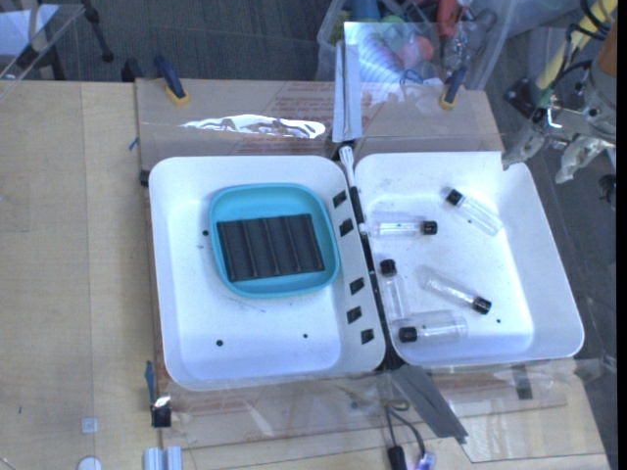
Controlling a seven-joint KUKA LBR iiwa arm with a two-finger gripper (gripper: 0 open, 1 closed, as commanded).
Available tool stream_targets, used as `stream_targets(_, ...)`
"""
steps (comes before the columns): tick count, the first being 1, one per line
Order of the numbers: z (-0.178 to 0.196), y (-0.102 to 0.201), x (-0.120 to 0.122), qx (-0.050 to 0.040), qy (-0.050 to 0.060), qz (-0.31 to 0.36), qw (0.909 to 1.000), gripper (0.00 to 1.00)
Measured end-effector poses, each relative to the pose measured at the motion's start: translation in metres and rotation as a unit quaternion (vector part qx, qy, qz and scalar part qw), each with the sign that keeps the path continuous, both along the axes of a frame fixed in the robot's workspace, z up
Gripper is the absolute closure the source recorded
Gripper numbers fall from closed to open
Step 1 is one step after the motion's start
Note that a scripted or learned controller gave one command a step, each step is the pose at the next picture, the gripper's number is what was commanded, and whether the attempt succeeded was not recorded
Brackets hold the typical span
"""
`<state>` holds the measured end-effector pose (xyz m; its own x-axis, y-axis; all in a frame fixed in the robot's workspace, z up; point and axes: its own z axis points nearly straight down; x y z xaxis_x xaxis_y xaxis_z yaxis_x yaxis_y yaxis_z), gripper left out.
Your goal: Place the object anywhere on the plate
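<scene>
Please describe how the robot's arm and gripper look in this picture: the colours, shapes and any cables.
At the upper right, beyond the corner of the right white bin, the pale grey metallic two-finger gripper shows as an angular, shiny assembly with light, pointed parts reaching downward. Yellow and dark cables curve above it. It is small and blurred, so no markings are readable.

Plate [227, 272] lies in left bin [186, 351]; five vials [468, 210] in right bin [549, 311].

Plate [269, 199] light blue, dark grey ribbed insert at centre. Bins [186, 302] white, black-speckled. Vials [472, 211] clear, black-capped. Bench [69, 262] pale wood-grain. Black tabs [355, 284] along bins' shared edge.
</scene>
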<state>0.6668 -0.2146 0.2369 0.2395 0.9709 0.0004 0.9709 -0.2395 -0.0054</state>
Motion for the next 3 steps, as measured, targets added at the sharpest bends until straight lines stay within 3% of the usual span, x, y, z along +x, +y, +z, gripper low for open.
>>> stream_targets(2,0.0043,-0.0016,0.0002,-0.0013,-0.003,-0.03,0.9996,0.0)
stream_targets(3,-0.0005,-0.001,0.0001,-0.0008,-0.001,-0.01,0.9999,0.0)
